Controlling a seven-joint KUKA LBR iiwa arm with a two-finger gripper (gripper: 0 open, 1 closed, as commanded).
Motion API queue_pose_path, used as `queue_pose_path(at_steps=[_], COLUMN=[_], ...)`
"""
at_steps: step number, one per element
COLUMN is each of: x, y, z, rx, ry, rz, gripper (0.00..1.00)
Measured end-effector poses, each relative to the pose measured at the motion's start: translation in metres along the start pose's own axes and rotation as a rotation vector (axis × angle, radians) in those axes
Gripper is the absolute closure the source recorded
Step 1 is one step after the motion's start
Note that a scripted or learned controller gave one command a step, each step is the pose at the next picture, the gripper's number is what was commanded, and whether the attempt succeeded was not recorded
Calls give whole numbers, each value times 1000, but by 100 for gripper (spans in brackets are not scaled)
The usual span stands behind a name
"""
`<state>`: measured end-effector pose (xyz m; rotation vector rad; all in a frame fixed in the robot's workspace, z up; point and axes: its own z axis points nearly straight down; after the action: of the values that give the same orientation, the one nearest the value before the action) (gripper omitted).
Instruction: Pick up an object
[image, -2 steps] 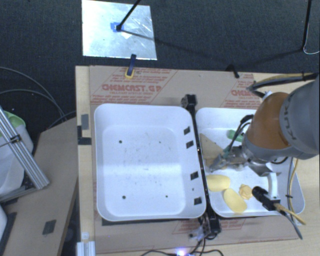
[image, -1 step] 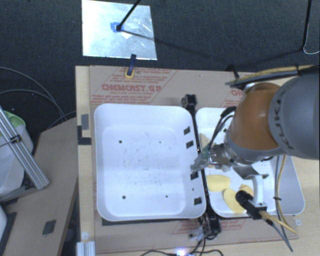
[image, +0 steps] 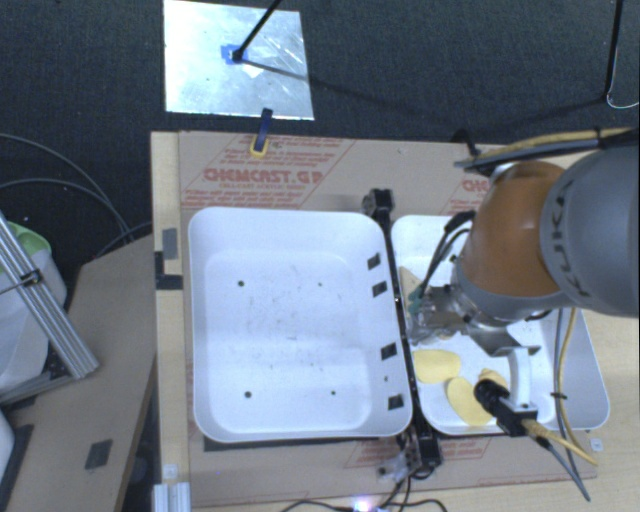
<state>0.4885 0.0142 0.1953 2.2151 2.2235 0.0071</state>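
Nearest to us, the grey arm (image: 560, 230) with its orange band hangs over the right bin (image: 418, 240) and covers much of that bin's floor. At the arm's end the gripper (image: 432, 318) is low over the right bin, close to its left wall and about midway along it. We cannot tell how far the gripper is open or whether it has hold of anything, since the wrist hides its tip. Just below the gripper in the view, inside the right bin, a pale yellow slice (image: 437, 366) lies flat on the floor; we cannot tell whether the gripper touches it. A second pale slice (image: 462, 400) lies beside it, nearer the right bin's lower wall, and a small yellow lump (image: 490, 378) sits just to its right. A pale wedge (image: 408, 280) lies against the right bin's left wall, above the gripper. Left of the right bin, joined to it along a row of black clips (image: 388, 351), stands the left bin (image: 290, 320). Both rest on the table (image: 300, 165).
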Motion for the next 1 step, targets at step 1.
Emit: queue_pose_path(at_steps=[1], x=[25], y=[11], z=[-146], rx=[-14], ry=[2], rz=[-5], gripper=[100])
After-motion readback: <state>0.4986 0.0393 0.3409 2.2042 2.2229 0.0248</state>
